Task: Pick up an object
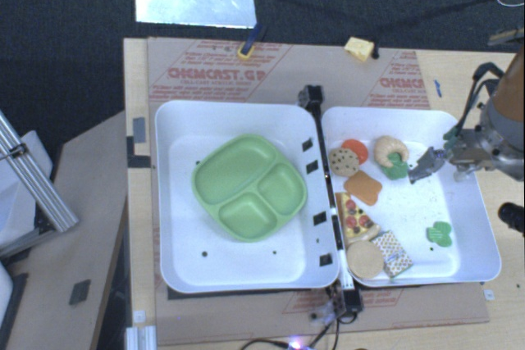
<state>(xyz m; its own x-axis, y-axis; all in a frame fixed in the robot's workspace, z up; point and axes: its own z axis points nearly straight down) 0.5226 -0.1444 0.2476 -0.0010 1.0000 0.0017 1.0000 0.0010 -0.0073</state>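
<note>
End effector (pixel 426 165) over the right bin (pixel 472 209), jaw state indeterminate, nothing visibly held; tip near the donut (pixel 389 149). Left bin (pixel 176 176) holds a green divided plate (pixel 248 187). Counter (pixel 90 176) tan.

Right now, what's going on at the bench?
The arm reaches in from the right, its pincer hovering over the right bin, beside a green toy and a donut. Nothing shows between its fingers. More toy food, including a pizza slice and cookie, lies along the bin's left side. A green divided plate sits in the left bin.
</note>
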